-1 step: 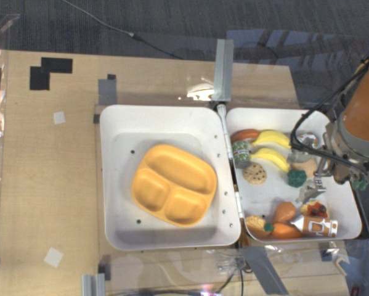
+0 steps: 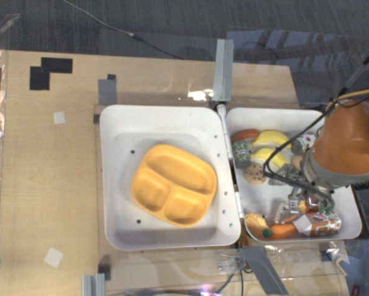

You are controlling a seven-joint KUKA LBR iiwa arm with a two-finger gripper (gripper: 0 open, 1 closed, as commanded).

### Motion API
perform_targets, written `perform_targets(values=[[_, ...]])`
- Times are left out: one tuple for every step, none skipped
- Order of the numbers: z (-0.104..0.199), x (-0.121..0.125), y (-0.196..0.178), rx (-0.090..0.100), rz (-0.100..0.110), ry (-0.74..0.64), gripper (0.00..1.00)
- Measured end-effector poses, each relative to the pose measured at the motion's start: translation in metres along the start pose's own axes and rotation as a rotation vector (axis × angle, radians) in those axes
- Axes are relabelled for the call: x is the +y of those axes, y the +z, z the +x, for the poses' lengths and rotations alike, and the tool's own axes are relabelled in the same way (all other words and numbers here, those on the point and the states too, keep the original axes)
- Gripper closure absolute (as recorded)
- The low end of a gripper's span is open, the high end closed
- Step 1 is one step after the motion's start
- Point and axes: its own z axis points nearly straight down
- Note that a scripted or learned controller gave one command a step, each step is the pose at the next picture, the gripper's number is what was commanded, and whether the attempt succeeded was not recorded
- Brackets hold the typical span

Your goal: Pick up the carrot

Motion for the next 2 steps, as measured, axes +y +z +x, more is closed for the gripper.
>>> perform_targets(values=[[0.006, 0.0, 0.028, -0.004, 0.001, 0.573, 0.0], [0.002, 0.002, 0.015, -0.014, -0.003, 0.567, 1.0]])
